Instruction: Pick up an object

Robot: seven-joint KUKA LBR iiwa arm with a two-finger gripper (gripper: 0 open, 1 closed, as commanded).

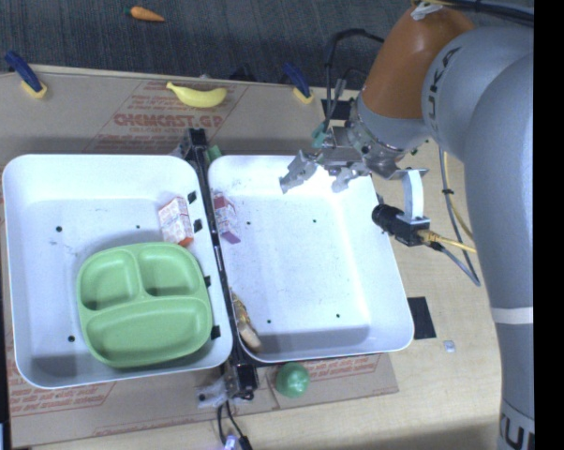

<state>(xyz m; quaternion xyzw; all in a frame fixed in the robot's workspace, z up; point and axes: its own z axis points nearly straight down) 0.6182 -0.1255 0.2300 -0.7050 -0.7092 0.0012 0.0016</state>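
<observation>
My gripper [315, 178] hangs over the far edge of the right bin [376, 279], its two fingers spread apart with nothing between them. A small red and white packet [225, 216] lies at the right bin's left wall, well left of the gripper. A tan object [245, 326] rests in that bin's near left corner. In the left bin [29, 214] lies a green divided plate [146, 300], with a small red and white carton [175, 220] just beyond it.
A yellow banana [198, 93] lies on the cardboard behind the bins. A green ball [292, 379] sits in front of the right bin. An orange carrot [147, 13] lies on the floor beyond. Blue clamps [25, 73] hold the cardboard's far edge.
</observation>
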